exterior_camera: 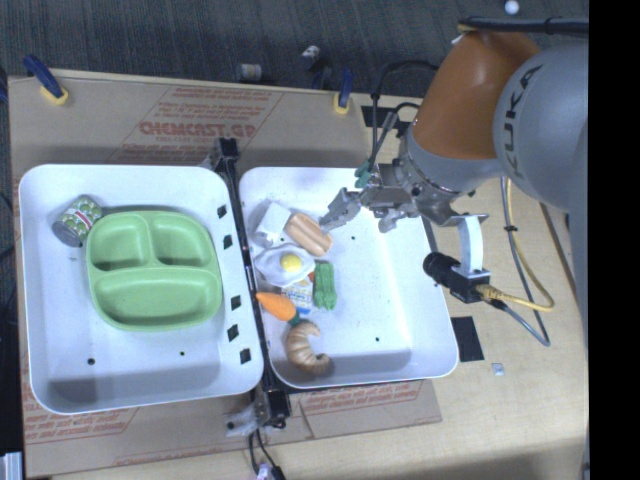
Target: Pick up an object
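The gripper (pixel 338 208) hung over the right bin (pixel 400 318), its tip just beside the hot dog (pixel 307 234), low and slanted as if lined up for a grab. The fingers could not be made out well enough to tell how far apart they stood, and nothing showed between them.

The toy food sat crowded against the right bin's left wall: the hot dog at the top, a fried egg (pixel 285 264) below it, then a carrot (pixel 276 305), a green piece (pixel 325 285) and a croissant (pixel 306 347) nearest the front. That crowding probably left little space for a finger on the wall side of each item. The right half of that bin lay bare, giving open room to approach from there.

In the left bin (pixel 60 368) a green divided plate (pixel 155 268) lay flat, with a can (pixel 76 218) touching its far left corner.
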`<action>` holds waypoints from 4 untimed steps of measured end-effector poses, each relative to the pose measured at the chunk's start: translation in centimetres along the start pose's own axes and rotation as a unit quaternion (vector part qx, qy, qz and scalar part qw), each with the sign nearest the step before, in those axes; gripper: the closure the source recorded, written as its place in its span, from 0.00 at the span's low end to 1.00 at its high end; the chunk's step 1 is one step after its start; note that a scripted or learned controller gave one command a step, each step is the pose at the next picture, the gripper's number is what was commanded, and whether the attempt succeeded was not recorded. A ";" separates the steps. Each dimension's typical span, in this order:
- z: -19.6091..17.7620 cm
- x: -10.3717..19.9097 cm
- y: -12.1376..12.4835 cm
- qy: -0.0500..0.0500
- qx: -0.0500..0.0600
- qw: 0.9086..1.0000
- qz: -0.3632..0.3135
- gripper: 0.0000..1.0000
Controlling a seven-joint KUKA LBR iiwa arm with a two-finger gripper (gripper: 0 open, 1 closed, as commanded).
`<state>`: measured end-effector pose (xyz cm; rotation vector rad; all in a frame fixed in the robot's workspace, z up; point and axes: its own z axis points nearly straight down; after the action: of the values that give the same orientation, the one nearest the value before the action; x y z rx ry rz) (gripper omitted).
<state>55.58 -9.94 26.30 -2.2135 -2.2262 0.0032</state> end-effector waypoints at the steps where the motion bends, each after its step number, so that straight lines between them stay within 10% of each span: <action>1: 4.3 -5.5 -7.8 -0.001 0.000 1.000 0.000 0.00; 2: 17.2 -5.2 -6.9 0.000 0.000 1.000 -0.001 0.00; 3: 16.1 -5.2 -6.8 -0.001 0.000 1.000 -0.003 1.00; 4: 2.6 -11.2 -5.8 -0.001 -0.003 1.000 0.001 1.00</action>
<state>49.84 -21.21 23.71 -2.2205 -2.2280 -0.0001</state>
